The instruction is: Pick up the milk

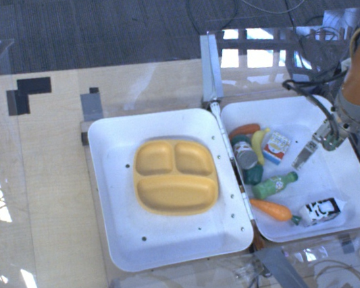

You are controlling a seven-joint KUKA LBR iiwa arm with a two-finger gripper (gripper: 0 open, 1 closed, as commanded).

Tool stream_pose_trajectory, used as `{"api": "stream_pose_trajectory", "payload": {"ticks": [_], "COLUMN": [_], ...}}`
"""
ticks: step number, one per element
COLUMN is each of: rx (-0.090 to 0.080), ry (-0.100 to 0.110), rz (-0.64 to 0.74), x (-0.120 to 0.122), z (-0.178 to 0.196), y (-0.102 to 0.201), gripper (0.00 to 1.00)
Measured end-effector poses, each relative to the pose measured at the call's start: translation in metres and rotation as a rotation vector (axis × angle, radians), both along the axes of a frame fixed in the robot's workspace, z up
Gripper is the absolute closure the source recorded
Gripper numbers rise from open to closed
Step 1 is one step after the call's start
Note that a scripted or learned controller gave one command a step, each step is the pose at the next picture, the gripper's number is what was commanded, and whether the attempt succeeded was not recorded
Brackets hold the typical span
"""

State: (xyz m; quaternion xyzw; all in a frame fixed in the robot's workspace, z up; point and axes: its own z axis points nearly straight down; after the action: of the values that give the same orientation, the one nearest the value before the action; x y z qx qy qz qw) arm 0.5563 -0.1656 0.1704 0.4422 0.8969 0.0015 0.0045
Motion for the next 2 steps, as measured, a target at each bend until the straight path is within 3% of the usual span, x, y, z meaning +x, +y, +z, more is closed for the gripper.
{"api": "stream_pose_trajectory", "payload": {"ticks": [1, 2], "rx": [-0.002, -0.004], "ry": [0.002, -0.003], "rz": [0.236, 0.245], "x": [-0.054, -0.051], "z": [0.008, 0.175], "y": [-0.004, 0.029], "gripper": [0.00, 0.00]}}
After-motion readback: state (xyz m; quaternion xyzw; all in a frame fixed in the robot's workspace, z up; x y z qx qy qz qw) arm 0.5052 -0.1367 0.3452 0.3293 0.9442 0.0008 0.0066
